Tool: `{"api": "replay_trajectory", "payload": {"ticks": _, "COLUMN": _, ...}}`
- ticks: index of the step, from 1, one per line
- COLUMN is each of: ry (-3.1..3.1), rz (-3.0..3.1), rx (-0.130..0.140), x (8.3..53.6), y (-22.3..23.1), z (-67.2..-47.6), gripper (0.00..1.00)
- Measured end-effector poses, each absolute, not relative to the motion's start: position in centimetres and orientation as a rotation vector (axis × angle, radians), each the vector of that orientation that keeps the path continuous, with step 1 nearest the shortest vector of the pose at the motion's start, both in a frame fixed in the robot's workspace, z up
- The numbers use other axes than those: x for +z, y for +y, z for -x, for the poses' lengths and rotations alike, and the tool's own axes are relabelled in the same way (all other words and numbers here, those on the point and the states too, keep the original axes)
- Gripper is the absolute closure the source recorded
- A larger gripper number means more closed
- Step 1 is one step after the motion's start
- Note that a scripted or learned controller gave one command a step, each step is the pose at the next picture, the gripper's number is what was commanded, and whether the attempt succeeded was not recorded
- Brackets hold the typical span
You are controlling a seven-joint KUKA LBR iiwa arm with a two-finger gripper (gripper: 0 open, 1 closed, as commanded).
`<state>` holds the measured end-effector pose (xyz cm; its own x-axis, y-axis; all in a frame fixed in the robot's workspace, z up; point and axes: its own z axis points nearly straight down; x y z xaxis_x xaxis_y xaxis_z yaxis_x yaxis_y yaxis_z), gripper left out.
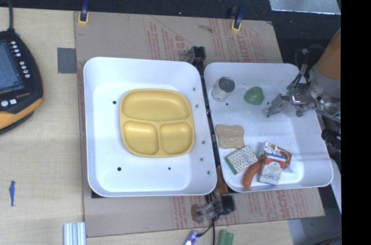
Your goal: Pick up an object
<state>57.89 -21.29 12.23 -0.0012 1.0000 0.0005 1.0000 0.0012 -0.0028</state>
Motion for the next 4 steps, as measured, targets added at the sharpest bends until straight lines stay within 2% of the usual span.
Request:
{"api": "replay_trajectory", "payload": {"ticks": 1, "ry": -2.225, "rz": 2.215, "rx": 0.002, "x": 10.4, "y": -14.7, "z": -62.7, "gripper": 0.00}}
{"api": "replay_trajectory", "payload": {"ticks": 2, "ry": -2.223, "rz": 2.218, "rx": 0.002, "x": 19.5, "y": -18.1, "z": -54.9, "gripper": 0.00}}
{"api": "replay_trajectory", "payload": {"ticks": 3, "ry": -2.224, "rz": 2.215, "rx": 0.002, "x": 15.5, "y": -12.4, "z": -65.6, "gripper": 0.00}}
{"api": "replay_trajectory", "payload": {"ticks": 4, "ry": -2.226, "rz": 2.213, "rx": 0.003, "x": 9.2, "y": -9.3, "z": -51.2, "gripper": 0.00}}
